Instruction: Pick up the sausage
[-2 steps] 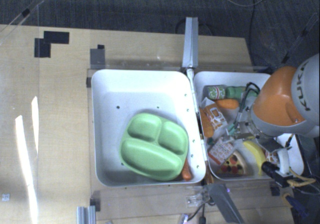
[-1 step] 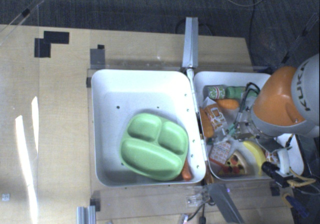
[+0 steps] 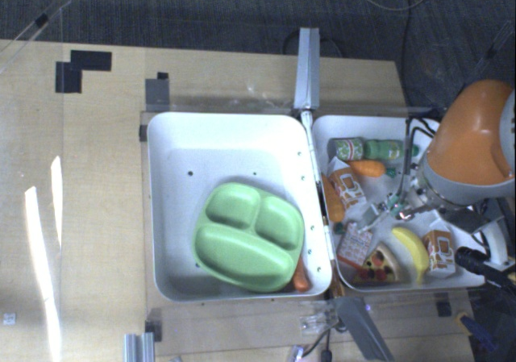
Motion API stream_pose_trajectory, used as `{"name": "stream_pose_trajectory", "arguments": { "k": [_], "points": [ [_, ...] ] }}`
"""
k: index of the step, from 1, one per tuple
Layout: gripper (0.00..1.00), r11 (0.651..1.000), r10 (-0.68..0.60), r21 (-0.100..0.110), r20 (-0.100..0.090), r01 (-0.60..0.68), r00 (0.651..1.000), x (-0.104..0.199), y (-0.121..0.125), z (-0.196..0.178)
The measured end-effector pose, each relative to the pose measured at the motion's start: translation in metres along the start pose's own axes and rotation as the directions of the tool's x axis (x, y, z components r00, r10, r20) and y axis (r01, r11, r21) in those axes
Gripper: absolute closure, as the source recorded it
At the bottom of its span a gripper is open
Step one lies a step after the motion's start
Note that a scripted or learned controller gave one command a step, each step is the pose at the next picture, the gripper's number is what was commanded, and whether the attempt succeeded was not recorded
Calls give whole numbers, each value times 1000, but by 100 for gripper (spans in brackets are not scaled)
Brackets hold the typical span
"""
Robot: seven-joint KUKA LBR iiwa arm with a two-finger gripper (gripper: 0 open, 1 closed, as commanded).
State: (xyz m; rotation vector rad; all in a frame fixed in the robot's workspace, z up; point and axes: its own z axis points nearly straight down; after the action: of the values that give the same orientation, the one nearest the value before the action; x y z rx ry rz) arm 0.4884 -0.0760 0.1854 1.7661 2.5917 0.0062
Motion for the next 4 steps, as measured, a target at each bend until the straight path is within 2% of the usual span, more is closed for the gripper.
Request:
{"name": "stream_pose_trajectory", "arguments": {
  "k": [1, 2, 3, 4],
  "points": [
    [0, 1000, -13, 3, -1, 13, 1000, -34, 33, 82],
    [0, 1000, 27, -10, 6, -27, 1000, -19, -4, 96],
    [0, 985, 173, 1, 0, -173, 985, -27, -11, 78],
    [0, 950, 311, -2, 1, -311, 950, -50, 35, 97]
  ]
}}
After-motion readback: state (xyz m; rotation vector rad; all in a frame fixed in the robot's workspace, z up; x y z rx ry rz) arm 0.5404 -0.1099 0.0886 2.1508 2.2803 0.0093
